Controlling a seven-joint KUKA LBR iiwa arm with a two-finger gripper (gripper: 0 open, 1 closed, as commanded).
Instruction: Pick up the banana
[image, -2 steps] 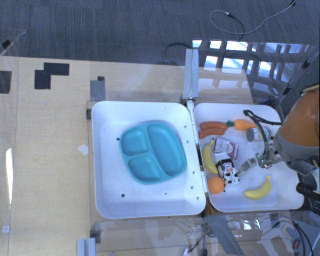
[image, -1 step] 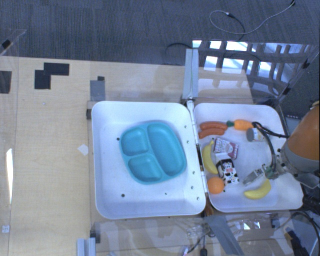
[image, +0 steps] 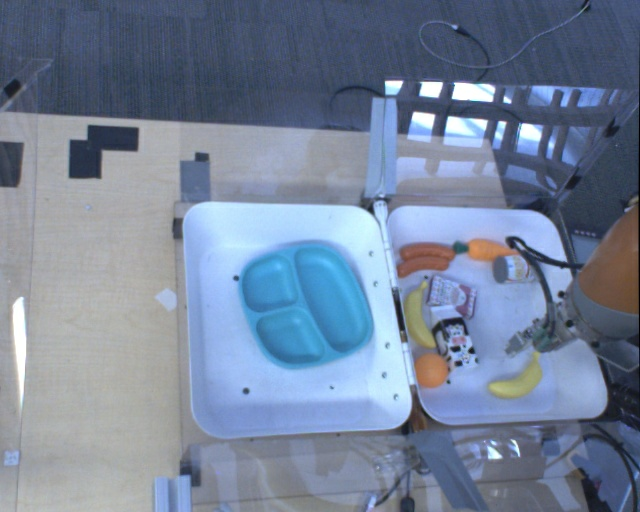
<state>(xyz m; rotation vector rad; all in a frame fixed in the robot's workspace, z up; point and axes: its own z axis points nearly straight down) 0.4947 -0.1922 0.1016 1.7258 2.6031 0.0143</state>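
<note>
Camera view is showing the gripper (image: 527, 341) hovering low in the right bin (image: 580, 400), with a banana (image: 517, 380) lying just below and beside it near the front wall. Whether it is clasping anything, I cannot tell. Another banana (image: 416, 318) is lying by the left wall.

Bright, even light; slight overall softness

My pincer (image: 528, 340) hangs low in the right bin (image: 575, 405), just above the banana (image: 518, 381) near that bin's front edge. A second banana (image: 416, 318) lies along its left wall. The left bin (image: 215, 300) holds a blue divided plate (image: 303, 303).
</note>
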